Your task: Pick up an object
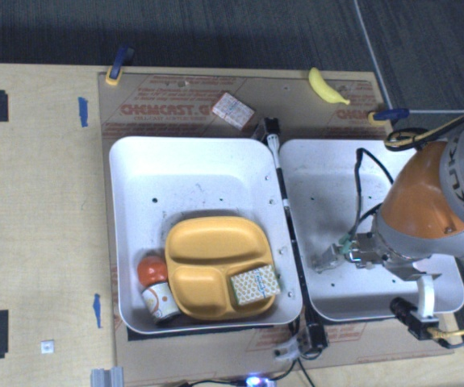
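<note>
Yellow divided tray in the white left bin; green-patterned sponge on that tray; orange-and-white ball beside it; yellow banana behind on the tan surface.

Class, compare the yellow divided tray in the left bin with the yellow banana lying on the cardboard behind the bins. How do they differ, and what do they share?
The tray is far larger than the banana. The tray is broad, rounded and split into compartments; the banana is a slim curved shape. The tray lies inside the left bin with a patterned packet resting on it; the banana lies outside both bins on the cardboard, with nothing on it. Both are yellow.
</note>
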You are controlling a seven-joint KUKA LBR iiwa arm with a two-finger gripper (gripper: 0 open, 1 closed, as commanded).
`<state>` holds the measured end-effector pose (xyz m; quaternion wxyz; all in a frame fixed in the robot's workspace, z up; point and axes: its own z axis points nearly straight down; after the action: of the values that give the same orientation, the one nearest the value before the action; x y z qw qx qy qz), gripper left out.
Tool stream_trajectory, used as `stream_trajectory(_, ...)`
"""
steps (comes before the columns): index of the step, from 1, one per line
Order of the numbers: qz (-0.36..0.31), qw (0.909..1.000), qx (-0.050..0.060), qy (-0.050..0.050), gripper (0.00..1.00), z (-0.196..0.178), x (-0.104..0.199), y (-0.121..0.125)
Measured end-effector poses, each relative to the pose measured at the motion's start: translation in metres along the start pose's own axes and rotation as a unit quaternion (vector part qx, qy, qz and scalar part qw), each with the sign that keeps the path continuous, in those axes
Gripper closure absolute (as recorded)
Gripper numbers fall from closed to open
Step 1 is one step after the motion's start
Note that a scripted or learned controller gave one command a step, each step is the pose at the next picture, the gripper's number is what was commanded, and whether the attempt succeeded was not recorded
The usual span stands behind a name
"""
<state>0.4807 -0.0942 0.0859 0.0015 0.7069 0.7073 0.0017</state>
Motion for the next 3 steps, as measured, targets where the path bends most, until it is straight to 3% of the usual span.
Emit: stream_trajectory(3, 0.001, 1.0000, 0.000, -0.001, 0.00, 0.0000, 0.0008, 0.0000)
